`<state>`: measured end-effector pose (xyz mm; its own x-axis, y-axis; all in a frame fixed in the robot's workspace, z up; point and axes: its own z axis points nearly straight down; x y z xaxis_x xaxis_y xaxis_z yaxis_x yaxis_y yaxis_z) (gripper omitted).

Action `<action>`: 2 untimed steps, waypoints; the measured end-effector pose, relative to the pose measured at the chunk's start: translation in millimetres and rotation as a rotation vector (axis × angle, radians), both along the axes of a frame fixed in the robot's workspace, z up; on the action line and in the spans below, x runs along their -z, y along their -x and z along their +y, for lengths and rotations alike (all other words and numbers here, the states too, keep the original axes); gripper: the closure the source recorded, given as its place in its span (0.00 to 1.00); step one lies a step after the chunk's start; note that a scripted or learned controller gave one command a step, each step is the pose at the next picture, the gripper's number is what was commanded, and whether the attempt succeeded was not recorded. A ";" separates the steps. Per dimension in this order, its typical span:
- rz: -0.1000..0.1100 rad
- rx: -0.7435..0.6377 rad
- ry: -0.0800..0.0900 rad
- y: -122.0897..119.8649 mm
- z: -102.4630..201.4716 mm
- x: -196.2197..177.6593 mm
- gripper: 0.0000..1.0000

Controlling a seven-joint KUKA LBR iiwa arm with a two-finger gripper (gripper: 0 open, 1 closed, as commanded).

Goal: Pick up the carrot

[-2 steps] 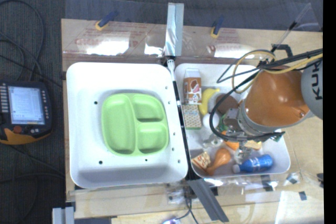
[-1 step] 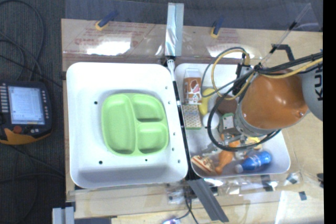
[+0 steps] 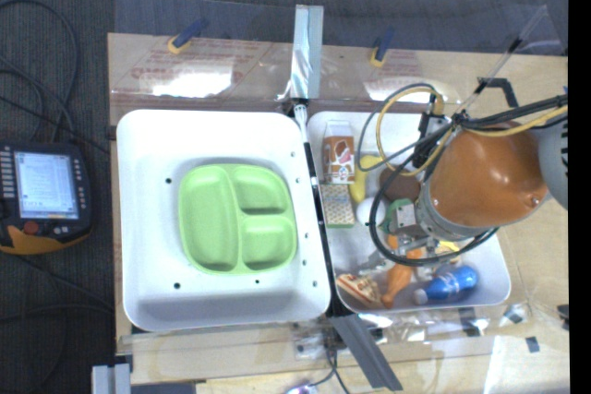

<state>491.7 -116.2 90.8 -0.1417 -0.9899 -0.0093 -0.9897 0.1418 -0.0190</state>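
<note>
A: Carrot (image 3: 398, 277)?
B: Orange, tapered, lying near the right bin's (image 3: 494, 286) front edge, beside a blue bottle (image 3: 452, 282).
A: Gripper (image 3: 406, 240)?
B: I see it above the carrot; grip state I cannot tell.

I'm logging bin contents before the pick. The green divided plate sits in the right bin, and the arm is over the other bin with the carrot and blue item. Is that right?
Not quite. The camera view shows the green divided plate in the left bin, not the right. The arm is over the right bin, where the carrot and blue item lie.
</note>
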 end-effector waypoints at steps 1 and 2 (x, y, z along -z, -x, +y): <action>0.001 -0.013 0.012 0.5 8.6 0.3 0.00; 0.005 -0.014 0.007 -0.3 12.2 -7.1 1.00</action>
<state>492.0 -104.1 97.9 -0.1282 -0.9917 -0.0013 -0.9916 0.1282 -0.0154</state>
